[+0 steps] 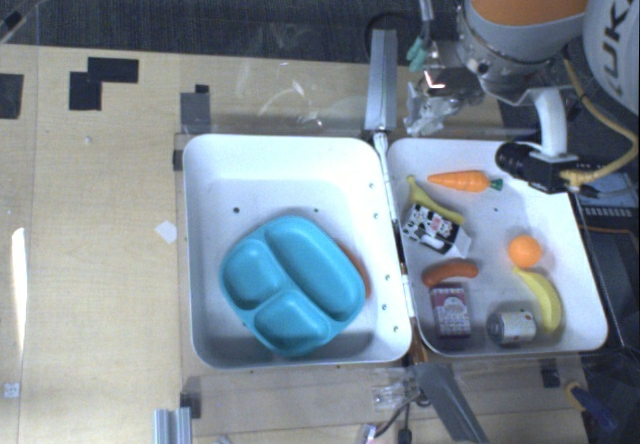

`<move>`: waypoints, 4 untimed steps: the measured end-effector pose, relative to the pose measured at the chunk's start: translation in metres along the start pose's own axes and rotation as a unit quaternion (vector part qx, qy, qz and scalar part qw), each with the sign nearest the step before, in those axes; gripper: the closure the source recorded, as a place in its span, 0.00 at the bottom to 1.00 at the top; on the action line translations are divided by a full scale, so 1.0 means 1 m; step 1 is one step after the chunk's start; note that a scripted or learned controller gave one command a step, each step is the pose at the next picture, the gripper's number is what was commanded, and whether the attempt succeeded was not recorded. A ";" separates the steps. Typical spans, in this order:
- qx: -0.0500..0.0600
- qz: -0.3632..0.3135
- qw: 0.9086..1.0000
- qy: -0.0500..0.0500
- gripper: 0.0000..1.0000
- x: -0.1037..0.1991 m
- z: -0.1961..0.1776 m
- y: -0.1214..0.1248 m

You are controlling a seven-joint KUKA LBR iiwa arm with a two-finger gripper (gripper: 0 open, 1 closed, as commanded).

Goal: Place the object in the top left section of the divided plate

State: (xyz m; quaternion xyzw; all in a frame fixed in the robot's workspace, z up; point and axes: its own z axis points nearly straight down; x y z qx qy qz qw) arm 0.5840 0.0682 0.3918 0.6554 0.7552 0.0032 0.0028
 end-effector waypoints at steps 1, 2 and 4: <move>0.002 0.002 1.000 0.000 1.00 0.044 0.022 -0.033; 0.004 -0.066 0.998 0.001 1.00 0.069 0.240 -0.034; 0.000 -0.034 0.999 0.000 1.00 0.107 -0.020 0.073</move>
